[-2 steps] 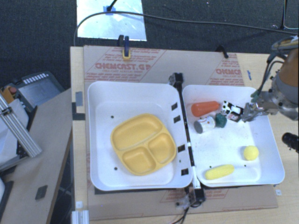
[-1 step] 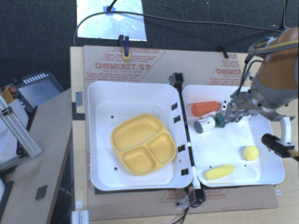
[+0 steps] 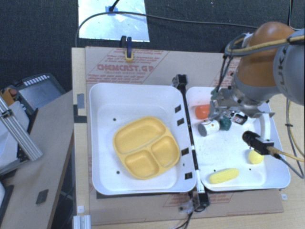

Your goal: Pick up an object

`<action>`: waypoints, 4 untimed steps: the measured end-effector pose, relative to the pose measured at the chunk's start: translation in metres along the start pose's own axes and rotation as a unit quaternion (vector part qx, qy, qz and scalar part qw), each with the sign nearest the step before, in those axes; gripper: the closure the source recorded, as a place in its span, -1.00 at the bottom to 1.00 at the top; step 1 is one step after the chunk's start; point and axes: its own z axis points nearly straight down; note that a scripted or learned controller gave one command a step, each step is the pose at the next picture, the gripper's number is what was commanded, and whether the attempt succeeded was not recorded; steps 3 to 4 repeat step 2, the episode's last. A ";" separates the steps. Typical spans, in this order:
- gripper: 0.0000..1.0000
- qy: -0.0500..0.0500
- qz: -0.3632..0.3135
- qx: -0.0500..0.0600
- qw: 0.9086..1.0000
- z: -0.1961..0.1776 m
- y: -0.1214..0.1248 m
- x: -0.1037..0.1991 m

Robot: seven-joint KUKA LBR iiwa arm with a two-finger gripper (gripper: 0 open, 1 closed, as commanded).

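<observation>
Here the end effector [image 3: 220,113] hangs over the right bin [image 3: 276,178], whether open or closed unclear; the orange object [image 3: 202,111] lies just left of it, a small grey cylinder [image 3: 207,127] just nearer.

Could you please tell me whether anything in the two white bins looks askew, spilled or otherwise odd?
Only one thing: the yellow three-compartment plastic tray lies rotated at a slant in the left white bin, not square with its walls. Nothing looks spilled or damaged.
</observation>
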 end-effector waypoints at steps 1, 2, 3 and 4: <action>1.00 0.000 0.000 0.000 1.000 -0.007 0.008 0.057; 1.00 0.000 0.000 0.000 1.000 0.006 0.024 0.116; 1.00 0.000 0.000 0.000 1.000 0.006 0.024 0.116; 1.00 0.000 0.000 0.000 1.000 0.006 0.024 0.116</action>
